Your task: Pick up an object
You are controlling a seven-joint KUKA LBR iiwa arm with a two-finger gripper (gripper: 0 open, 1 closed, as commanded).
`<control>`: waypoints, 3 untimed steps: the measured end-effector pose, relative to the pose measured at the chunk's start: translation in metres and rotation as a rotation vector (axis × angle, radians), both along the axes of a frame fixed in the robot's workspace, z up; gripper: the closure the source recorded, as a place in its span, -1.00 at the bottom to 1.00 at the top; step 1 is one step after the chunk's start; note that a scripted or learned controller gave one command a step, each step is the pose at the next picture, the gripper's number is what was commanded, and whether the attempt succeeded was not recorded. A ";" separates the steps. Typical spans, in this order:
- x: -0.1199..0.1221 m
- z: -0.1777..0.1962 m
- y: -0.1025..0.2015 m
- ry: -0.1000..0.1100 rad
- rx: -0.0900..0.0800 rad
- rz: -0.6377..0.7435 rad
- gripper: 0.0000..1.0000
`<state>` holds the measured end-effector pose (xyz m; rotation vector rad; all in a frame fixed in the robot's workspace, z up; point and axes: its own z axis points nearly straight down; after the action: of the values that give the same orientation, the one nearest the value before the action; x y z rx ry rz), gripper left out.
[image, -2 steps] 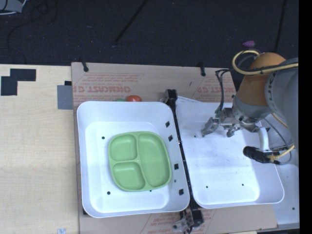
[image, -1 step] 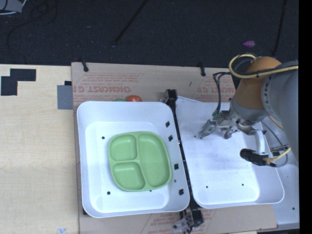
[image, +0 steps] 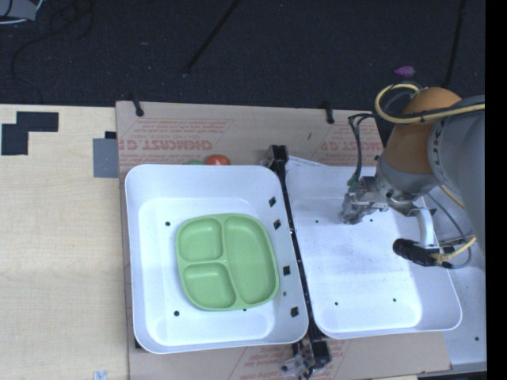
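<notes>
A light green divided plate [image: 227, 260] lies flat in the left white bin [image: 150, 212], filling most of its floor. My gripper [image: 356, 209] hangs over the upper part of the right white bin [image: 372, 291], well to the right of the plate and apart from it. The grey arm with its orange band [image: 420, 137] reaches in from the right edge above that bin.
A small red object [image: 217, 161] and a bit of something green [image: 192, 162] sit just behind the left bin's far rim. A black divider with clips [image: 289, 236] runs between the bins. Cables [image: 432, 248] loop off the arm over the right bin's right side.
</notes>
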<state>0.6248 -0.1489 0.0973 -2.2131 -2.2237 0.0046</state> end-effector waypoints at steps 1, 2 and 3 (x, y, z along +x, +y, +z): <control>-0.004 0.062 -0.002 -0.008 -0.002 -0.006 1.00; -0.006 0.122 -0.011 -0.008 -0.002 -0.007 1.00; 0.001 0.176 -0.003 -0.009 -0.002 -0.003 1.00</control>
<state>0.6263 -0.1522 0.2732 -2.2215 -2.2257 -0.0032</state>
